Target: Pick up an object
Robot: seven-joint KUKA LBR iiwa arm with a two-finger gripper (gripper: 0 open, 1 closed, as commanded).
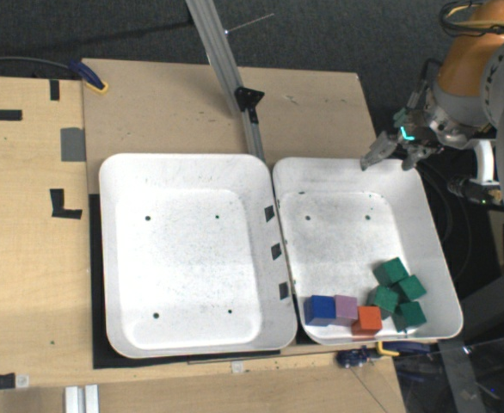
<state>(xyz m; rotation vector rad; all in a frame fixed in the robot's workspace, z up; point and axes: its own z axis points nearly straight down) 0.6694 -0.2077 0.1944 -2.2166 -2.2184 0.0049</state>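
Blocks (374, 302) sit bunched in right bin's (338, 183) near corner: blue, lilac, orange, several green. Fingers (392, 155) hover over that bin's far-right rim, spread apart, holding nothing.

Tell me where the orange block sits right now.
In the camera view the orange block lies in the right bin, at its near edge, touching the lilac block on its left, with green blocks just to its right.
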